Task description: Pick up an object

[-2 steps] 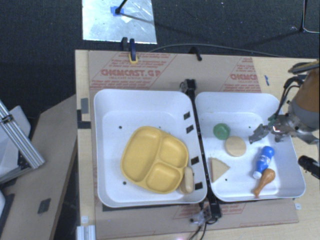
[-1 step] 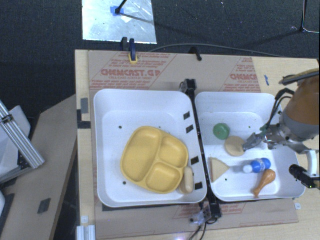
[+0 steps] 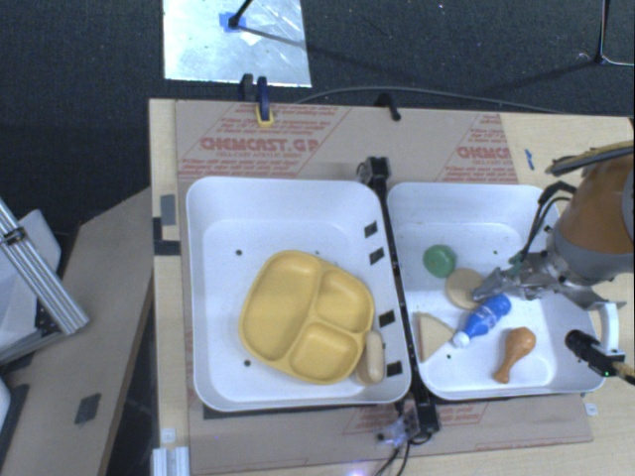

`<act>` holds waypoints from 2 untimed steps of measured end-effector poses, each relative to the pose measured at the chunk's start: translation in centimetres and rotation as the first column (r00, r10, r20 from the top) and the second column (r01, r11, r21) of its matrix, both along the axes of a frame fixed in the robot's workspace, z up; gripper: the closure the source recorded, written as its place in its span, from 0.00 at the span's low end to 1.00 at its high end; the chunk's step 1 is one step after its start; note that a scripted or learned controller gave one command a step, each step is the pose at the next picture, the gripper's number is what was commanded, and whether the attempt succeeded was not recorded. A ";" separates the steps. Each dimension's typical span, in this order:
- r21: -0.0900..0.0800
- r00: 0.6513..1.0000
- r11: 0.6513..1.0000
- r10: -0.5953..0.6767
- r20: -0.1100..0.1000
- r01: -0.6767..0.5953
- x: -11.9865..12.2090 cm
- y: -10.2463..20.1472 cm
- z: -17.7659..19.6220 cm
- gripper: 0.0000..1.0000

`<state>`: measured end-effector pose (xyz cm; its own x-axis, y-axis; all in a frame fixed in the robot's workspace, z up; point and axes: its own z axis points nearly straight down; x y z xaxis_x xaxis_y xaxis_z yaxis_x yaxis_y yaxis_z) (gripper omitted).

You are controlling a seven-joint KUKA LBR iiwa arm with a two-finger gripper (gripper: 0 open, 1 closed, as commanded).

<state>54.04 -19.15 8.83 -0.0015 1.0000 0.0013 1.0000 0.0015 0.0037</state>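
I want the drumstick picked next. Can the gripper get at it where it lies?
Probably yes. The drumstick lies apart from the blue bottle in the right bin, with nothing on top, and the gripper hovers just above-left of it.

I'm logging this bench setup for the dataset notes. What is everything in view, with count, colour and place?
bins: 2, white, side by side on the bench
divided tray: 1, yellow, left bin
bread roll: 1, tan, left bin, beside the tray's lower right corner
ball: 1, green, right bin
round disc: 1, tan, right bin, below the ball
bottle: 1, blue with white cap, right bin, centre
wedge: 1, cream, right bin, left side
drumstick: 1, brown, right bin, lower right
gripper: 1, grey, above the bottle and disc
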 end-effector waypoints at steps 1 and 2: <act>-0.002 1.000 1.000 0.001 0.011 -0.001 0.3 0.0 1.3 1.00; -0.004 1.000 1.000 -0.001 0.002 0.001 -0.1 -0.8 6.3 1.00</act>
